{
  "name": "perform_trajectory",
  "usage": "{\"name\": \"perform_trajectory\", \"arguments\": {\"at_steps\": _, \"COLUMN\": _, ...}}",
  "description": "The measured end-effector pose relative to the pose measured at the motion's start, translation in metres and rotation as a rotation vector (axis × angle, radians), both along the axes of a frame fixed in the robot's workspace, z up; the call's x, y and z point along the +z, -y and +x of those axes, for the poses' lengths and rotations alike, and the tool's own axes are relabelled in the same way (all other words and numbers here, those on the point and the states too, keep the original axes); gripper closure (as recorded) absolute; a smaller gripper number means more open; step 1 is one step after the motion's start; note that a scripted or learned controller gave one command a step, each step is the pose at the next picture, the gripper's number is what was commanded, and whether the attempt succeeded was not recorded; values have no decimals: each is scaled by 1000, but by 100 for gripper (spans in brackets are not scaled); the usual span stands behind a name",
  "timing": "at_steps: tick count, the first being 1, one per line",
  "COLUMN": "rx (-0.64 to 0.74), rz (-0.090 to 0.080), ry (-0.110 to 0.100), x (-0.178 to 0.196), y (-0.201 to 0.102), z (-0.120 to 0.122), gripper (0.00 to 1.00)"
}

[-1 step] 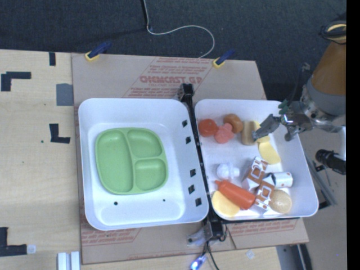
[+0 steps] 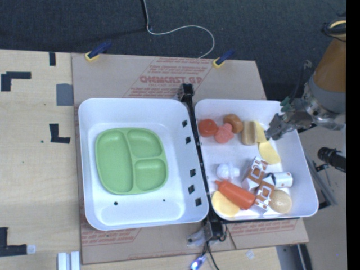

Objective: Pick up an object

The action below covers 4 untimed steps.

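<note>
A green tray (image 2: 132,160) is lying in the left bin (image 2: 90,117). The claw (image 2: 277,127) is hovering over the right bin (image 2: 306,170), near a yellow piece (image 2: 269,152).

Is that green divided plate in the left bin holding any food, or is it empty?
Empty. The green divided plate lies flat in the left bin, and all three of its compartments show bare green.

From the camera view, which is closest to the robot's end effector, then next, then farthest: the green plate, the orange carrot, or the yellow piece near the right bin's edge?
From the end effector, at the right bin's far right:
1. Yellow piece, just below it.
2. Carrot, lower in the right bin.
3. Green plate, across in the left bin.
</note>
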<state>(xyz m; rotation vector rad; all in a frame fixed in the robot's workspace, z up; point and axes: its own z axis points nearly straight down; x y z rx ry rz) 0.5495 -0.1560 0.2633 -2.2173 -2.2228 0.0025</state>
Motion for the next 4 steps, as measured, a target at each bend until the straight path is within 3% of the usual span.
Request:
{"name": "perform_trajectory", "arguments": {"at_steps": 1, "rx": 5, "rz": 2, "ry": 2, "x": 41, "y": -73, "z": -63, "gripper": 100}}
{"name": "perform_trajectory", "arguments": {"at_steps": 2, "rx": 4, "rz": 1, "ry": -4, "x": -8, "y": -132, "z": -67, "gripper": 100}}
{"name": "perform_trajectory", "arguments": {"at_steps": 3, "rx": 5, "rz": 1, "ry": 2, "x": 14, "y": -182, "z": -66, "gripper": 100}}
{"name": "perform_trajectory", "arguments": {"at_steps": 4, "rx": 6, "rz": 2, "ry": 9, "x": 97, "y": -237, "z": -65, "gripper": 100}}
